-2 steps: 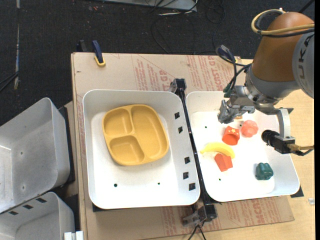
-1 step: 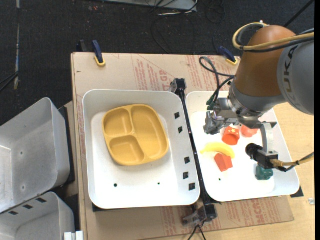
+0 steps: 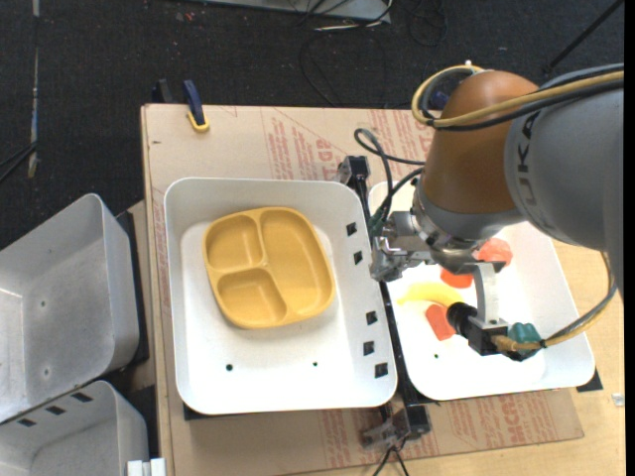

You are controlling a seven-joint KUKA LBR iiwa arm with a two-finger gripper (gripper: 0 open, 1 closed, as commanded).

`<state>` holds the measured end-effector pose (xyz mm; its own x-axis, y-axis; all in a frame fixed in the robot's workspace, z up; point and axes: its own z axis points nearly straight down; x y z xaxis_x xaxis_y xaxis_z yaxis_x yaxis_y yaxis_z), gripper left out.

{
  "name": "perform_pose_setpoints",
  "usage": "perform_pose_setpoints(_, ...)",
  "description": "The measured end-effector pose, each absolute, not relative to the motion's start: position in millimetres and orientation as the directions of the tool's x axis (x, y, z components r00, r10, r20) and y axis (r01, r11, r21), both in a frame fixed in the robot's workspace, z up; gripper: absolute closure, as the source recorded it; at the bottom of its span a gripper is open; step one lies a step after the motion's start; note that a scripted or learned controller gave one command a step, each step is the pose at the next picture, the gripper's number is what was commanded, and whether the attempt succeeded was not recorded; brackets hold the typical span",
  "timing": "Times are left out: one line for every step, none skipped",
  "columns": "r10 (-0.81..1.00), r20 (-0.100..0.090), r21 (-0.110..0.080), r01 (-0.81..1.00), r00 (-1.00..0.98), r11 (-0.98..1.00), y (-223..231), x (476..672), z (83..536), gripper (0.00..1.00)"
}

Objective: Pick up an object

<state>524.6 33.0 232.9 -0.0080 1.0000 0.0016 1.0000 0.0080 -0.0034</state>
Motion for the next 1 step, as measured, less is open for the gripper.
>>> perform_pose_setpoints(1.000, 0.002, -0.002, 1.000, -0.008, 0.008, 76.9, 511.1, 238.6, 1.00)
